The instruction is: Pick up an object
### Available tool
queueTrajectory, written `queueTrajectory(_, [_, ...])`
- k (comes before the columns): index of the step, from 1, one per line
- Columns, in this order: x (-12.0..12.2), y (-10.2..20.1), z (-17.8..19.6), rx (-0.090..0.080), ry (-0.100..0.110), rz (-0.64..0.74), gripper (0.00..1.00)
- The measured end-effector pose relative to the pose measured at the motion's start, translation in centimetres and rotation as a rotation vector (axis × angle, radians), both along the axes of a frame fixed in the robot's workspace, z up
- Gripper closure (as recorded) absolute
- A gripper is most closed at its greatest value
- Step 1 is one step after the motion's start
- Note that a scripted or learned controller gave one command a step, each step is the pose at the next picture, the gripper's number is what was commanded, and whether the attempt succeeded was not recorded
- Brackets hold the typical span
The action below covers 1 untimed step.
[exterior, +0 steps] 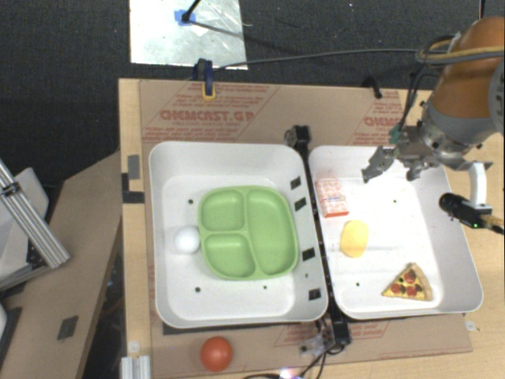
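Nearest the lens, on the desk (134, 133) just outside the front wall of the left bin (170, 172), sits a red ball (215, 353).

Taking that left bin as the landmark: it holds a green tray (248, 231) with three compartments, lying flat at the bin's middle, and a white ball (187, 240) touching the tray's left edge. Nothing lies in the tray's compartments.

Touching the left bin's right wall stands the right bin (450, 243). In it, closest to the left bin, lies a small red-and-white box (332, 197); just in front of the box, a yellow lemon-like thing (354, 238); farther from the left bin, toward the front corner, a pizza slice (409, 283).

Above the right bin's back part, well apart from the left bin, hangs the arm (465, 85) with its pincer (394, 163). Its fingers are spread wide, with nothing between them, and it is not touching any of the three things there.
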State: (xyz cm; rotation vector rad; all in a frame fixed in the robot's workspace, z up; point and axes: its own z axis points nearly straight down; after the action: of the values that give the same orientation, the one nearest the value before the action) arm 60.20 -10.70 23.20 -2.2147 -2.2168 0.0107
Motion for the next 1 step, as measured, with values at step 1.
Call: queueTrajectory(1, [0.24,0.02,0.7,-0.001,-0.012,0.002,0.0])
